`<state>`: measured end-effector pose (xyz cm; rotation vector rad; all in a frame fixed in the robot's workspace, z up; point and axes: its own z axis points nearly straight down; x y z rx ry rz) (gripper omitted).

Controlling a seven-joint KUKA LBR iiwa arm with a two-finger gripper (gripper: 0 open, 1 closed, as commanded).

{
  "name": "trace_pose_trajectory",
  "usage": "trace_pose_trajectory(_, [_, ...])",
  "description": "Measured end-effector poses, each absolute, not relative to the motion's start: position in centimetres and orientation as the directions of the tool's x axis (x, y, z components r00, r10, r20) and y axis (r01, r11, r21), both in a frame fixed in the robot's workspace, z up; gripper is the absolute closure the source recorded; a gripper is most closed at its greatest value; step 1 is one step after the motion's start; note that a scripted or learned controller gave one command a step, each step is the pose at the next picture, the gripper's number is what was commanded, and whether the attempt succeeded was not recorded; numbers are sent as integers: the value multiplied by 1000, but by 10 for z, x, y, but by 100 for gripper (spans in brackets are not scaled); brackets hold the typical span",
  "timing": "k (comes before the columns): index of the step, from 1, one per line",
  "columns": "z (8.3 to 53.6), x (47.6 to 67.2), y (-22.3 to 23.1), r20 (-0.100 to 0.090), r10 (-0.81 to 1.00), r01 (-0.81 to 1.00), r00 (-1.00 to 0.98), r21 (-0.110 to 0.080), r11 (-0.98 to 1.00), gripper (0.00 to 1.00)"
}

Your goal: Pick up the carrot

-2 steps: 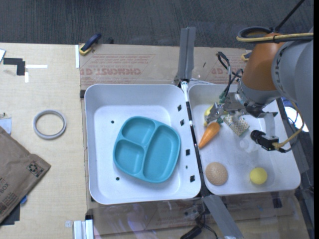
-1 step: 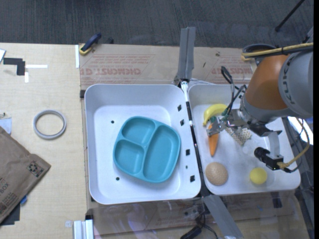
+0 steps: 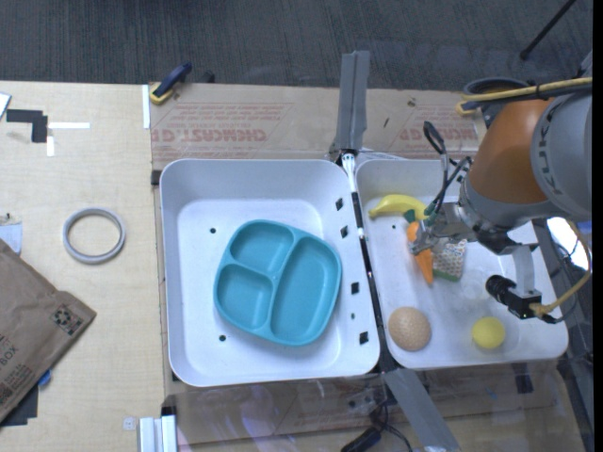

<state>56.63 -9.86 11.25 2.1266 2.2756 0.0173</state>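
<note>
Tabletop (image 3: 85,149) tan, carrying two white bins side by side. Left bin (image 3: 188,215) holds a blue plate (image 3: 278,282) with three sections, sitting roughly centre, tilted a bit. Right bin (image 3: 528,342) holds the small items. Arm (image 3: 528,153) comes in from the right, grey with orange band, wrist over the upper middle of the right bin. Brown bag (image 3: 33,318) at the tabletop's left edge, partly cut off. Tape ring (image 3: 94,234) left of the left bin, well apart from it.

Claw (image 3: 441,248) is down in the right bin just beside the carrot, touching or nearly so; its fingers are too cluttered to read, so cannot tell how open it is or whether it grips anything.

Egg (image 3: 409,329), tan, near the right bin's front left. Banana (image 3: 396,204), yellow, near the back left, lying roughly left-right. Lemon (image 3: 488,333), yellow, front right of the bin, well apart from the egg.

Carrot (image 3: 425,255), orange, left-centre of the right bin, just below the banana. Long axis runs near vertical in view, slightly slanted; narrow tip points toward the front of the bin, thicker end up by the banana's right end, partly hidden by the claw.
</note>
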Motion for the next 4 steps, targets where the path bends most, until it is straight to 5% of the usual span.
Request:
trace_pose_trajectory(1, [203,576,-69,-1,879,879,-477,1,477,100])
trace_pose_trajectory(2, [203,576,-70,-2,879,879,-477,1,477,0])
trace_pose_trajectory(3, [100,562,-106,-7,931,931,-365,13,365,0])
trace_pose_trajectory(4, [111,564,-110,-17,933,933,-360,21,360,100])
